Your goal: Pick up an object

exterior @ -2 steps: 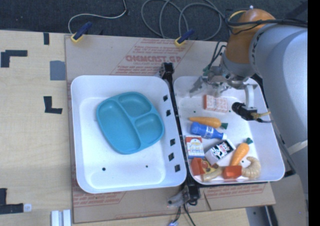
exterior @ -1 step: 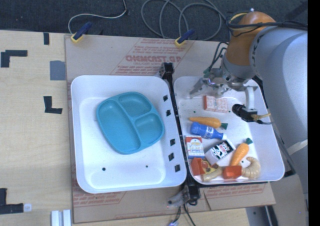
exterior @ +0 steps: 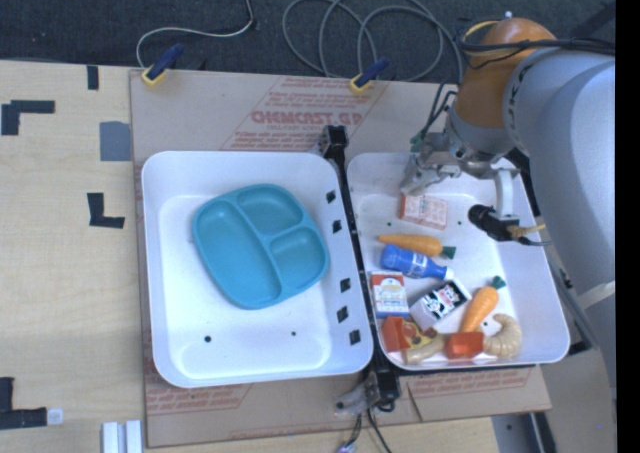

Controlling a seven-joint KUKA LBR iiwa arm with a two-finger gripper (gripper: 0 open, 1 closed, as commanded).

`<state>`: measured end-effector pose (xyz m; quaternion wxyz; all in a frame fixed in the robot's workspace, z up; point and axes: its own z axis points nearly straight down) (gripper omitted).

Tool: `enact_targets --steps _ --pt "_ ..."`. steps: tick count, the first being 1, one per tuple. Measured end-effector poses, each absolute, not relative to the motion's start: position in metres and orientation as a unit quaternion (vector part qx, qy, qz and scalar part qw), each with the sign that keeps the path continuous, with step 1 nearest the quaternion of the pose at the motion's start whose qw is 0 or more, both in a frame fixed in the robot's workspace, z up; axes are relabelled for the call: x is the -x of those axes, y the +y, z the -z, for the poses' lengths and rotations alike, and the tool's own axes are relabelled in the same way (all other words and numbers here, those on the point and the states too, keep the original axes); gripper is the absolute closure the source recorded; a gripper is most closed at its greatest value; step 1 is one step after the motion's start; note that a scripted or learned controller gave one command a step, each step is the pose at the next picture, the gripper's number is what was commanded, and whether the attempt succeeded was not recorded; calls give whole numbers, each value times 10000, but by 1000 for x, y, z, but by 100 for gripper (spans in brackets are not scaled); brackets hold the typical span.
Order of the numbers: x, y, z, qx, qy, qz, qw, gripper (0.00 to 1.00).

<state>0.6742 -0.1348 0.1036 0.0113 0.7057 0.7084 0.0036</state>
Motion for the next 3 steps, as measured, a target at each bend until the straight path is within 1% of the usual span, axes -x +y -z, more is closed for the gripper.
enact_targets --steps 1,2,3 --pt "-674 -135 -103 -7057 7084 -35 110 0" --pt "-674 -131 -94 -7066 7075 -34 117 0" --pt "-674 -131 -105 -7065 7076 -36 126 100"
